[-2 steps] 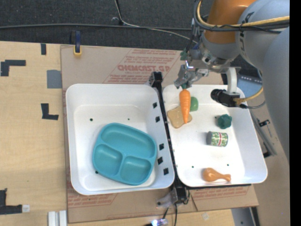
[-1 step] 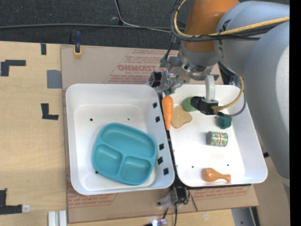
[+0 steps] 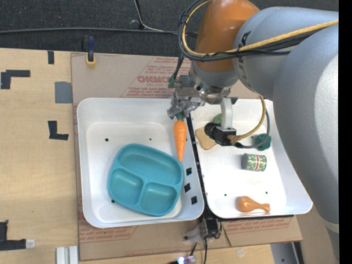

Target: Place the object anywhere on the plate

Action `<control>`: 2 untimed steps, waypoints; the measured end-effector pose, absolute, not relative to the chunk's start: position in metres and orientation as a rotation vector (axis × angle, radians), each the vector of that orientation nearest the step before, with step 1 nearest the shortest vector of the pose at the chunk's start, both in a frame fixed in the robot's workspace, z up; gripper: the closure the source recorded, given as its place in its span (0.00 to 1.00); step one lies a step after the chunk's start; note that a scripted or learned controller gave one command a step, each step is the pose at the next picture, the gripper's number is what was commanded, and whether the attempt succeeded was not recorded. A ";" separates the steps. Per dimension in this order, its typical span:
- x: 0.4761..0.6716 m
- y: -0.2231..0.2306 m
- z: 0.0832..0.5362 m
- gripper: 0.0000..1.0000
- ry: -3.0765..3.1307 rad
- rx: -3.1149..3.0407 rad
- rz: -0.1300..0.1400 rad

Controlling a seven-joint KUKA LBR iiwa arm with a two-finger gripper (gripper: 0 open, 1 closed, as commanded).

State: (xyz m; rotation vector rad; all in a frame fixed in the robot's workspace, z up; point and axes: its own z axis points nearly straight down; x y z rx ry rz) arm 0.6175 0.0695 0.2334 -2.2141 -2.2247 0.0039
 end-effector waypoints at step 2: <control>0.606 0.135 0.214 1.00 -2.223 -2.218 0.006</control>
